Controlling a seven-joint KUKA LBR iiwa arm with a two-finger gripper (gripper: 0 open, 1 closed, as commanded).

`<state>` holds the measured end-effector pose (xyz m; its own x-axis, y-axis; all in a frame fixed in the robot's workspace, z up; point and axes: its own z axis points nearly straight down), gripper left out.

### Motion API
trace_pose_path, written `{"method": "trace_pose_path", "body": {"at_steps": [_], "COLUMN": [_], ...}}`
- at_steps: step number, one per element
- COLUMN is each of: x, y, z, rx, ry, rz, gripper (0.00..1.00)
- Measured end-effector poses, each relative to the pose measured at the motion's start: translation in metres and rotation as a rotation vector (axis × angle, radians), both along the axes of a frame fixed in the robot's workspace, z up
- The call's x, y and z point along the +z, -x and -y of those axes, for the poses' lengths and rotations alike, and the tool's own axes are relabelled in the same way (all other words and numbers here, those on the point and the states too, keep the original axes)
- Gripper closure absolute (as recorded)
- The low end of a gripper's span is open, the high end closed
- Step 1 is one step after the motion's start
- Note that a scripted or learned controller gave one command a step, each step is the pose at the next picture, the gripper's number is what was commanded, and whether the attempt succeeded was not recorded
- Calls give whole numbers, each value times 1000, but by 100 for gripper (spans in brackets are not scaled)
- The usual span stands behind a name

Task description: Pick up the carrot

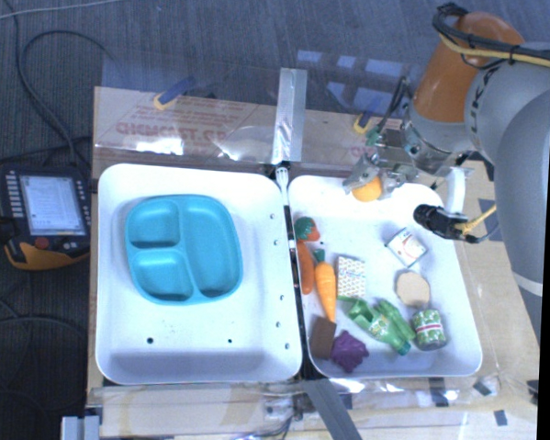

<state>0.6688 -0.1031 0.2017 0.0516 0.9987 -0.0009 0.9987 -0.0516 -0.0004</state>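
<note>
End effector [373, 178] pinches a small orange object [368, 189] above the right bin [455, 297], apart from carrot [325, 289].

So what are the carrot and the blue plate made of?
The carrot looks like toy plastic: smooth, evenly orange, with a slight sheen, though foam or rubber is possible. The blue plate also looks like moulded plastic: one solid colour, rounded dividers and a soft glossy shine.
</note>
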Motion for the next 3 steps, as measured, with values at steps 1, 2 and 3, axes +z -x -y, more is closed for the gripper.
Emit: {"method": "trace_pose_path", "body": {"at_steps": [1,2,3], "x": [-63,-18,-39], "y": [1,0,1], "z": [43,13,49], "rx": [-182,-233,-436], "ry": [0,0,1], "rz": [-4,-1,-3], "gripper": [100,100,100]}}
